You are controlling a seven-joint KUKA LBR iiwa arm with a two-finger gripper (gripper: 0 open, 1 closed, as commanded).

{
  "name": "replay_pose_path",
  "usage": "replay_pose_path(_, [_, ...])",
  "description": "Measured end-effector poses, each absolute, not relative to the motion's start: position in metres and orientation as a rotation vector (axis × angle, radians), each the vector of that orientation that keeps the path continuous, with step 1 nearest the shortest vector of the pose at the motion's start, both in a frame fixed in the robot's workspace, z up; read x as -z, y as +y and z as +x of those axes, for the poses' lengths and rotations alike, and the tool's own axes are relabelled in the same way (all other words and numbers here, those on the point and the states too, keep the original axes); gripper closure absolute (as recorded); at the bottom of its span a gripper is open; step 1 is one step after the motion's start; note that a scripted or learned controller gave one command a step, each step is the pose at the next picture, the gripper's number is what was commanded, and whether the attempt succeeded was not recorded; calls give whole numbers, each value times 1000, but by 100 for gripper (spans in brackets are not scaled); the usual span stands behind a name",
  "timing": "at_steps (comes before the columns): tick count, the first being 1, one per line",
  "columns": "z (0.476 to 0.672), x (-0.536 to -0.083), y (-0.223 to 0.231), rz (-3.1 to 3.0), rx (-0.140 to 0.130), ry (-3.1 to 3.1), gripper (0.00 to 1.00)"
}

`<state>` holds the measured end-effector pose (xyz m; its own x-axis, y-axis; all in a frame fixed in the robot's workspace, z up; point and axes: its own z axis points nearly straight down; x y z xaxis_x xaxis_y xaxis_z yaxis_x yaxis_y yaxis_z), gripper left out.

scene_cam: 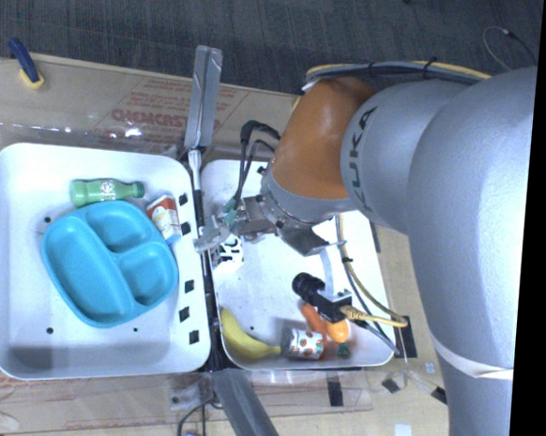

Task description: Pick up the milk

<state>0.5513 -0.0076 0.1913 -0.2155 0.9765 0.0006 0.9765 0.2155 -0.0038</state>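
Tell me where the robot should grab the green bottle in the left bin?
Probably around its middle, by the white label, coming straight down from above. The green bottle lies flat on its side, so its round body is the widest part to take. The blue tray sits close along one side, so a sideways approach looks cramped.

One fixed camera looks down at a slant on the left bin (pixel 8 239), the right bin (pixel 373 267) beside it.
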Motion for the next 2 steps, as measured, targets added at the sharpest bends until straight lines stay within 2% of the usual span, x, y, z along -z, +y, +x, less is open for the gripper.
replay_pose_path(1, [582, -191, -14, -1894, -2, -2505, 0])
replay_pose_path(2, [590, -192, -59, -1814, -1, -2565, 0])
